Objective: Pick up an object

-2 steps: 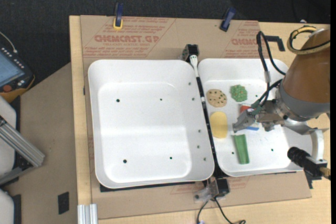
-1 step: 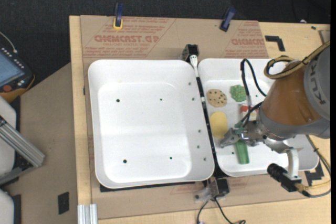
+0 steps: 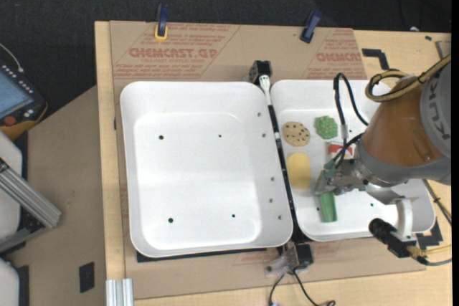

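1. The bench [image 3: 215, 39], topped with printed cardboard, carries two shallow white bins side by side.
2. The left bin [image 3: 143, 104] is the wider one.
3. The right bin [image 3: 301, 93] holds the small objects.
4. The arm [image 3: 401, 132], grey with an orange band, reaches over the right bin from the right.
5. The gripper [image 3: 328, 186] hangs low in the right bin, just over the green cylinder [image 3: 328, 210]; whether its fingers are wide or narrow cannot be told.
6. A yellow block [image 3: 298, 171] lies just left of the gripper.
7. A brown cookie [image 3: 295, 133] lies above the block.
8. A green bumpy piece [image 3: 325, 127] sits right of the cookie.
9. A red-and-white piece [image 3: 335, 150] lies near the wrist.
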`<state>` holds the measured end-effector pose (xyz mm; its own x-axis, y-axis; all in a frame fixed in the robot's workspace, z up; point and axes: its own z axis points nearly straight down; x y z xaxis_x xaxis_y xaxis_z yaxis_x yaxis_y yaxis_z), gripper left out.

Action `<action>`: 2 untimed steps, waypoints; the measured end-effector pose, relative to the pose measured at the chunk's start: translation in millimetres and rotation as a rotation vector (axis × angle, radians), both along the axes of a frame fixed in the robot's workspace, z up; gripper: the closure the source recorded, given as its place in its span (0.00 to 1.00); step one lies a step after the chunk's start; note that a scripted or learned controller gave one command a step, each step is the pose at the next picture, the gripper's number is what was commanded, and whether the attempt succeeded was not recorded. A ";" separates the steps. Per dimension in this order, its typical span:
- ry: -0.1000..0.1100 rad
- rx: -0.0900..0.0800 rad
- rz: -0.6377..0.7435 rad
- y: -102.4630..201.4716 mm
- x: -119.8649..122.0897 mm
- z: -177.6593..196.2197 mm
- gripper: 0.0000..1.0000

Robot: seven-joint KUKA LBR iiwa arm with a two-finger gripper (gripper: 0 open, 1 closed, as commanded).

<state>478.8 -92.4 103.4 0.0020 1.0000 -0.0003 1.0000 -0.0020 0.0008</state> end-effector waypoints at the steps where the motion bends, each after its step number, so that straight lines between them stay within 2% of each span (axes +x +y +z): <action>1: -0.014 -0.001 0.011 55.2 82.5 87.0 1.00; 2: 0.006 0.004 0.009 125.8 35.6 80.9 1.00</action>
